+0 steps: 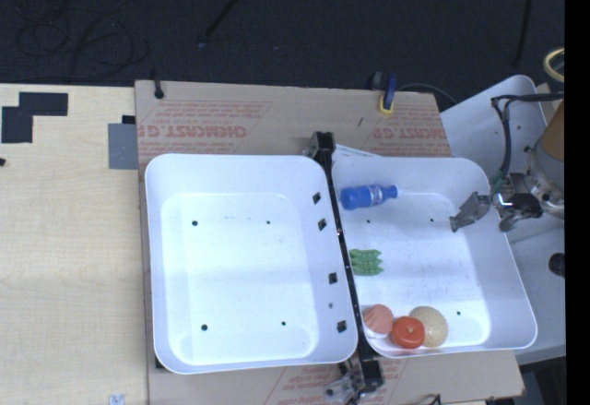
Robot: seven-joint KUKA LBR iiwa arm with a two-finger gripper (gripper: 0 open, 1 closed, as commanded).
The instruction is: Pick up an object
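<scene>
The right bin (498, 256) holds a blue bottle (368, 196) lying near its far left corner. A small green item (365, 261) lies by its left wall. At its near edge sit a pink piece (377, 318), a red round piece (407, 332) and a tan round piece (430, 325), close together. My gripper (489, 212) hangs over the right bin's right side, well right of the bottle. Its two dark fingers are spread apart, with nothing between them.
The left bin (161, 256) stands beside the right one on brown cardboard (221, 122). A black divider clip strip (336, 246) runs between the bins. A blue and yellow clamp (388, 91) stands at the cardboard's far edge. Cables hang by the arm (544, 182) at the right.
</scene>
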